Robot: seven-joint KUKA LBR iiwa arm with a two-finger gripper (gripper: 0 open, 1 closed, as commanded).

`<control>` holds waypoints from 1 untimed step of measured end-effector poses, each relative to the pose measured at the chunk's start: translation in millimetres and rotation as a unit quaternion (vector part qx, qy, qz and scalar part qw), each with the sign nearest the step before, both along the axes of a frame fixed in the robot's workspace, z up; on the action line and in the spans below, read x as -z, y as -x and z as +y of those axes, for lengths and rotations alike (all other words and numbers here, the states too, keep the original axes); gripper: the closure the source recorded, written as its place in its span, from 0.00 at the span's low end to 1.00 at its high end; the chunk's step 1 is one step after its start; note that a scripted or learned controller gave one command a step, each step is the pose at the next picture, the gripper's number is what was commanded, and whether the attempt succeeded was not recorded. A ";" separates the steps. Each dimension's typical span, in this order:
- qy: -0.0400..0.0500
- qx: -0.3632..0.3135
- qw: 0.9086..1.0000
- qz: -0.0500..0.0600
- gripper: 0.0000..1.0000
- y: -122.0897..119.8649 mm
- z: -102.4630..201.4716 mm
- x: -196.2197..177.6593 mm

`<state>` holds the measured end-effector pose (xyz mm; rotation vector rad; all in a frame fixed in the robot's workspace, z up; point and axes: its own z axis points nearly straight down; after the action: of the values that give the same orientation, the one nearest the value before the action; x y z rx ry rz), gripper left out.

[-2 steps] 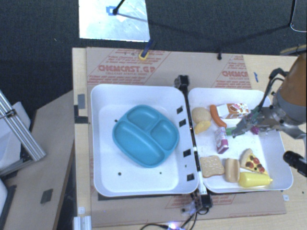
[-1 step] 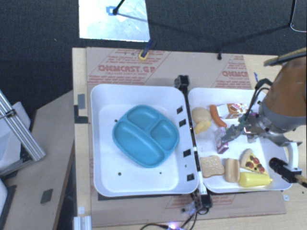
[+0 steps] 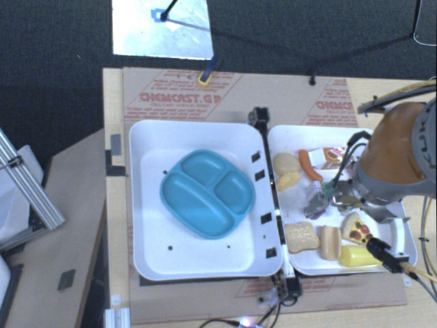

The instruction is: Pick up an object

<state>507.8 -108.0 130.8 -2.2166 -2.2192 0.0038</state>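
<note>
Step in hand, as I judge it: approach, before any grasp. My gripper (image 3: 319, 202) is down inside the right bin (image 3: 287, 137), near its middle, with the arm (image 3: 399, 149) reaching in from 3 o'clock. The tip is a dark grey blur low over the bin floor. I cannot tell whether my fingers are apart or together, and I see nothing between them, so I count nothing as held.

Contents of the right bin, read from the gripper:
- at 11 o'clock, a pale round bun (image 3: 285, 162) with a yellow piece (image 3: 289, 180) just below it;
- at 12 o'clock, a red-orange sausage (image 3: 310, 167), tilted, beside a small white and orange packet (image 3: 332, 156);
- at 7 o'clock, a toast slice (image 3: 301, 236), flat, tan, roughly square;
- at 5 o'clock, a pale bread roll (image 3: 330, 242), touching or nearly touching the toast;
- at 4 o'clock, a pizza slice (image 3: 357, 229), and below it a yellow block (image 3: 356, 256) against the near wall.

The left bin (image 3: 147, 203) carries a blue divided plate (image 3: 207, 193), well apart from my gripper.

Likely target: any piece will do; none sits clearly under the tip, the yellow piece and the toast slice being nearest. These look like small smooth toy foods, probably light and apt to slide.

Next move calls for: centring over one piece, descending to the bin floor, closing across its narrow side, then lifting straight up clear of its neighbours.
</note>
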 end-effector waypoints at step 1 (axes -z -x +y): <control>0.000 0.000 1.000 -0.002 0.00 -0.1 0.4 48.7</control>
<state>507.9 -107.6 82.1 -2.2192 -2.2213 0.0006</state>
